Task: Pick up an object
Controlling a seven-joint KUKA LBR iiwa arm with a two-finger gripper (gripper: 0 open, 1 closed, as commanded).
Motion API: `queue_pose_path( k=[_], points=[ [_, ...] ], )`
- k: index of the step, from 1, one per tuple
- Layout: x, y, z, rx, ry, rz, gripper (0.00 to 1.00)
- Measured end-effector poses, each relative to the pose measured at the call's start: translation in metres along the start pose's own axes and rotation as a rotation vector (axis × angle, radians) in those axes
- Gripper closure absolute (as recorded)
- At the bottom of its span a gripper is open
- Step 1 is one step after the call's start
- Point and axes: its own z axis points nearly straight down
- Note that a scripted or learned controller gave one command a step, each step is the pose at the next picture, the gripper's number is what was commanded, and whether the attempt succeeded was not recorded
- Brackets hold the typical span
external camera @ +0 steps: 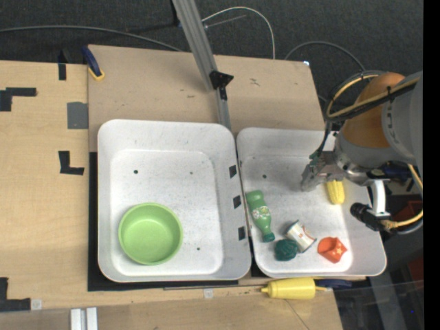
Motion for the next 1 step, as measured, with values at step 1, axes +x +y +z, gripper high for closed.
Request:
queue_pose_path(
  k=[1],
  points=[
    [-0.0088, -0.0004, -0.0588, -0.007, -0.002, 0.003, 1.00]
  ],
)
